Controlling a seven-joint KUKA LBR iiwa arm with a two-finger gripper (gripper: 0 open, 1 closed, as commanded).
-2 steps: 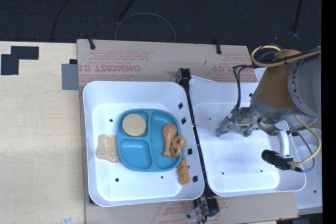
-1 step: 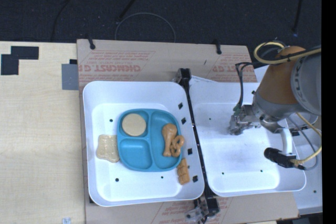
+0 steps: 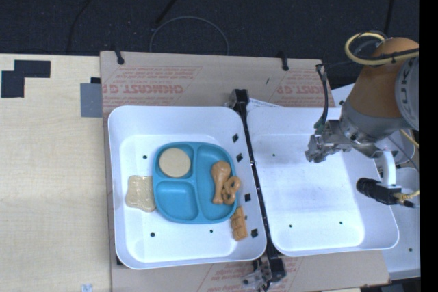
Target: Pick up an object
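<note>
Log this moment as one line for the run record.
hand over right bin, nothing seen between its fingers | blue tray with food in left bin | pick not yet done

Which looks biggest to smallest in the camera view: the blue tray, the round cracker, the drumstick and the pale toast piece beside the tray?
1. Blue tray, clearly largest.
2. Drumstick, round cracker and pale toast piece look too close in size to rank; the drumstick is longer but thinner.
</note>
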